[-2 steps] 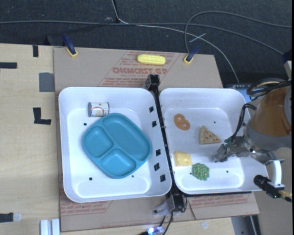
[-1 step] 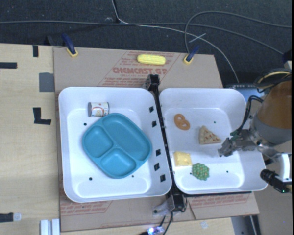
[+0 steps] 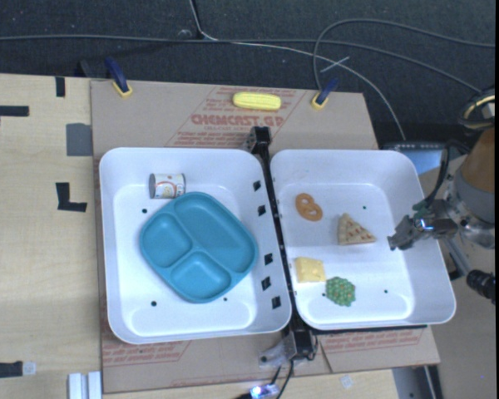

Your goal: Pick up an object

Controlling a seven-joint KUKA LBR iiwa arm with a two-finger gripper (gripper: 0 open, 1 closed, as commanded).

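Observation:
The right bin holds a brown pretzel, a tan wedge-shaped piece, a yellow block and a green bumpy ball. My gripper hangs at the bin's right side, a short way right of the wedge and apart from it. Nothing shows between its dark fingers. The left bin holds a blue sectioned plate and a small can lying on its side.
A yellow corn cob lies on the cardboard behind the bins. Two blue-and-yellow clamps pin the cardboard's far edge. Black cables run across the dark surface at the back. The arm's body stands past the right bin's right wall.

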